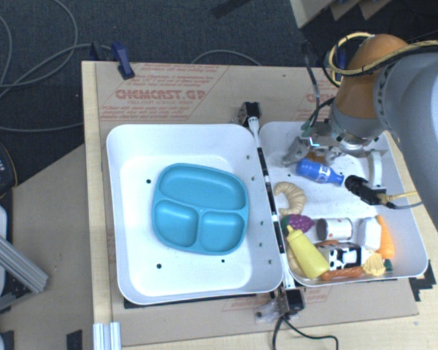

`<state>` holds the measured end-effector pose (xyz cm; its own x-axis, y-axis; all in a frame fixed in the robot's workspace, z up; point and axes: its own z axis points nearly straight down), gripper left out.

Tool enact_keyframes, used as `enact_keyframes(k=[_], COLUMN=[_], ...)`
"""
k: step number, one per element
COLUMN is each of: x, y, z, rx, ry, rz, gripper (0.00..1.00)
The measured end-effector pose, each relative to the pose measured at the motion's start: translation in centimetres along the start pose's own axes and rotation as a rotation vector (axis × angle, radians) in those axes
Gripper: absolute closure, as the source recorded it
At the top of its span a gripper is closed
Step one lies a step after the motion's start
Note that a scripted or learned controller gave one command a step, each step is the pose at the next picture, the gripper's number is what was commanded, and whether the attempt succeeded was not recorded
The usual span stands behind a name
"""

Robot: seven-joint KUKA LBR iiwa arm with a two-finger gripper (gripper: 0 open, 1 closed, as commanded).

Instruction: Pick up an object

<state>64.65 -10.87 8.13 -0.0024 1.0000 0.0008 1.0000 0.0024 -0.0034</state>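
My gripper [313, 147] hangs over the far part of the right bin [407, 233], below the arm's orange band [368, 70]. Just in front of it, a blue bottle [319, 171] lies on its side on the bin floor. Nothing shows held in the gripper. Nearer the front of the bin lie a tan croissant [290, 193], a purple toy [301, 222], a yellow bottle [307, 253], a white can with a red end [336, 229], a black-and-white piece [344, 257] and an orange carrot [385, 240].
The left bin [124, 195] holds a blue divided plate [199, 207]. A black part [358, 188] with a cable hangs over the right bin's right side. The bulky grey arm covers the right bin's far right corner.
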Motion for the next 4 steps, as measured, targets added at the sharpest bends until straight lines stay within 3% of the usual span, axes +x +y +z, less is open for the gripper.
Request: enact_keyframes(k=[1, 2, 3, 4], x=[-0.2, -0.2, -0.7, -0.9], y=[0.2, 0.2, -5.2, -9.0], z=[-1.5, -1.4, -0.2, -0.3], rx=[-0.007, -0.006, 0.002, 0.0], ry=[-0.005, -0.005, 0.001, 0.0], rz=[-0.001, -0.001, 0.005, 0.005], gripper=[1.0, 0.0, 0.0, 0.0])
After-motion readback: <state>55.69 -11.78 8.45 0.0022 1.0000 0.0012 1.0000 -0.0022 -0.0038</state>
